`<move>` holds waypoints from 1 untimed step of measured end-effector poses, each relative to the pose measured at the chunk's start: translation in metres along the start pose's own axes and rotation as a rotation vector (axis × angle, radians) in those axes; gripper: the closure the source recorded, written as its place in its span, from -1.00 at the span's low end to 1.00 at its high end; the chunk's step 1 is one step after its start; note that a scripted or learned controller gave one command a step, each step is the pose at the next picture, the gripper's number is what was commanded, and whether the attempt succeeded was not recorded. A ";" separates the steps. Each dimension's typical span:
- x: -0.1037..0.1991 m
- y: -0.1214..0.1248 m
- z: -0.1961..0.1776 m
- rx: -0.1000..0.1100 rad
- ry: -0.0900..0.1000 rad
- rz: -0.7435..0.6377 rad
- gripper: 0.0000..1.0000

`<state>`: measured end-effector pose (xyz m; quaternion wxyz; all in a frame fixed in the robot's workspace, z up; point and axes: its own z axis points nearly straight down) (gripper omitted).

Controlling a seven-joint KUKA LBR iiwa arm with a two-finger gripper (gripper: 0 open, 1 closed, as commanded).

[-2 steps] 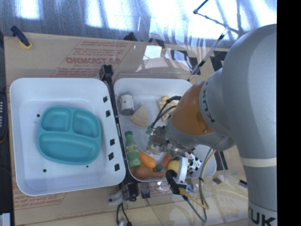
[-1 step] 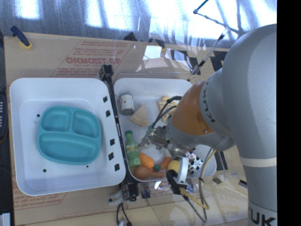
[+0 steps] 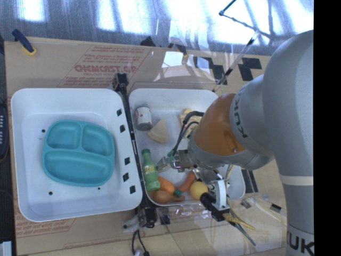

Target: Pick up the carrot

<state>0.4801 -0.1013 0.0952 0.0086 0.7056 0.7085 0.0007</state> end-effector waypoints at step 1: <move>-0.002 0.003 -0.002 -0.011 -0.007 -0.308 -1.00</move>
